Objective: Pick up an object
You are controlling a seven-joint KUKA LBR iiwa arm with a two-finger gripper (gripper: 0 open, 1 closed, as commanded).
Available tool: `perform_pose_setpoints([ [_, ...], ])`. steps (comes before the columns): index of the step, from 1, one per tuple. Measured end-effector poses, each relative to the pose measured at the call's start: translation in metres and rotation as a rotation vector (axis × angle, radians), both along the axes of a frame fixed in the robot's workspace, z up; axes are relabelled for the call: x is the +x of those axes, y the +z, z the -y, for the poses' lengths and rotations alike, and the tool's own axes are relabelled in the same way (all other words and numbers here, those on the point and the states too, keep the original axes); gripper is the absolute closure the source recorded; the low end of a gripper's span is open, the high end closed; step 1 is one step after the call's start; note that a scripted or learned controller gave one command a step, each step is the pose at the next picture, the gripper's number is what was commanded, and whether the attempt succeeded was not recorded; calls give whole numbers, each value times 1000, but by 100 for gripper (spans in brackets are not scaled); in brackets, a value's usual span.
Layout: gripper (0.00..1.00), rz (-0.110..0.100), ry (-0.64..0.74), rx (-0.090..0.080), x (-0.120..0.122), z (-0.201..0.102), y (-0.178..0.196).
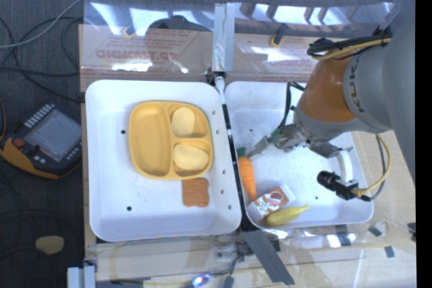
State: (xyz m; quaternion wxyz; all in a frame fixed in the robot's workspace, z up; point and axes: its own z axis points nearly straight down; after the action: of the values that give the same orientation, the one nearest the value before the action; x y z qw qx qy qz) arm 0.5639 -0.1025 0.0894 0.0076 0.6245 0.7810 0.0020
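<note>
In the right bin [262, 110] an orange carrot [247, 175] lies against the left wall. A small printed packet [271, 199] and a yellow banana [287, 214] lie near the front wall. My gripper [262, 144] hangs low over the bin's middle, pointing left, just above and to the right of the carrot's top end. Nothing is visibly held in it. The grey arm with its orange band [324, 94] covers the right side of the bin.
The left bin [108, 202] holds a yellow divided tray [150, 138] with two pale round pieces [183, 121] in it. A brown square piece [196, 193] lies beside the tray. A control pendant [47, 138] rests on the floor at far left.
</note>
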Motion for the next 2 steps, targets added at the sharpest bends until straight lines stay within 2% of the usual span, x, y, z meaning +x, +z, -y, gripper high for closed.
perform_pose_setpoints([
  [1,0,-23,206,6,-74,-62,92],
  [2,0,-23,374,5,-55,-95,92],
])
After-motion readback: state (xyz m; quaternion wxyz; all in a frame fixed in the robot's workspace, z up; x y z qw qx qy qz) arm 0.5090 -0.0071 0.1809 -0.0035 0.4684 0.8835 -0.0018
